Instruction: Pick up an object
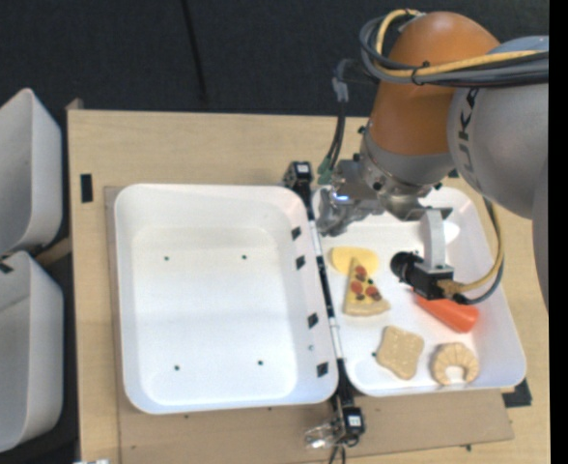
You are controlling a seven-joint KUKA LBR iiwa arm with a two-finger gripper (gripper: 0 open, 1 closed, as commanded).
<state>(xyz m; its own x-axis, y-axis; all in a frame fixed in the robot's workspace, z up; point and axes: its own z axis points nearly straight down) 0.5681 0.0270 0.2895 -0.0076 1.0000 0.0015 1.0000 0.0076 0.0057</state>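
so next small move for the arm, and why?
Probably a short shift toward the pizza slice, then descend. The gripper sits over the right bin's upper-left corner, above the slice; the slice lies flat, apart from the toast and carrot.

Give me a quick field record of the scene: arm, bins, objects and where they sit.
arm: over right bin's far end
gripper: fingers hidden under the wrist
left bin: white, shallow
right bin: holds all four objects
pizza slice: near the divider
carrot: right side
toast: near edge
croissant: right of toast
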